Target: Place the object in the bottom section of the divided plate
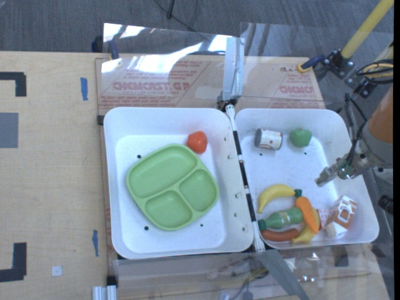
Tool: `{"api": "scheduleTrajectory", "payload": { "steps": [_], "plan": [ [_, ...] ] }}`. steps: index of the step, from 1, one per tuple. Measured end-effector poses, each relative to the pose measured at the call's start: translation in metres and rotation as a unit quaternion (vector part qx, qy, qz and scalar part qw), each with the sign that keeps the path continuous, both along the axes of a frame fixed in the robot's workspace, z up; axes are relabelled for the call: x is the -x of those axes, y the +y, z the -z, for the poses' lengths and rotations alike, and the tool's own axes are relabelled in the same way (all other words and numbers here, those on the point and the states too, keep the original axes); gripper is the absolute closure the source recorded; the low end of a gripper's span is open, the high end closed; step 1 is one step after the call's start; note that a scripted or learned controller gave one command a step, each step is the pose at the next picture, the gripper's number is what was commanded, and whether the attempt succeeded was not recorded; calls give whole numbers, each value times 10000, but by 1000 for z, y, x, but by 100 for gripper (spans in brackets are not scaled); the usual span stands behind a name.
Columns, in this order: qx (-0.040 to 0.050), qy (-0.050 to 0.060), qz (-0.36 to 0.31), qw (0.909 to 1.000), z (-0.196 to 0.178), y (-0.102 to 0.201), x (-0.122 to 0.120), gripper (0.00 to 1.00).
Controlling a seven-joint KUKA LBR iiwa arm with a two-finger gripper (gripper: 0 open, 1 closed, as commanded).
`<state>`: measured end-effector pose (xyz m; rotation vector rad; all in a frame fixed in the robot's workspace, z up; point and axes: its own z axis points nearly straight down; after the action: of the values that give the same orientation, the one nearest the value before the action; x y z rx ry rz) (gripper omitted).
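Camera view | arm (pixel 380 127) reaches in over right bin (pixel 359 227) | fingers (pixel 326 179) angled down-left, spacing unclear

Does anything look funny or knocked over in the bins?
Yes. In the right bin, the little can lies on its side. The small carton leans against the bin's corner wall, tilted.

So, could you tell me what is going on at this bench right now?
The arm reaches in from the right, with its end effector over the right bin, near the toy food there: a banana, carrot, green bottle, small carton, cup and green fruit. Nothing shows between its fingers. The divided plate lies in the left bin with nothing in its sections; a tomato sits beside it.
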<state>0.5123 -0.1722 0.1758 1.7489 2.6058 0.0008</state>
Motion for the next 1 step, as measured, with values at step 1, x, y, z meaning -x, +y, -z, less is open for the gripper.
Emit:
{"api": "scheduleTrajectory", "payload": {
  "steps": [1],
  "plan": [
    [-9, 14, -332, 9994, 35, -8, 33, 100]
  ]
}}
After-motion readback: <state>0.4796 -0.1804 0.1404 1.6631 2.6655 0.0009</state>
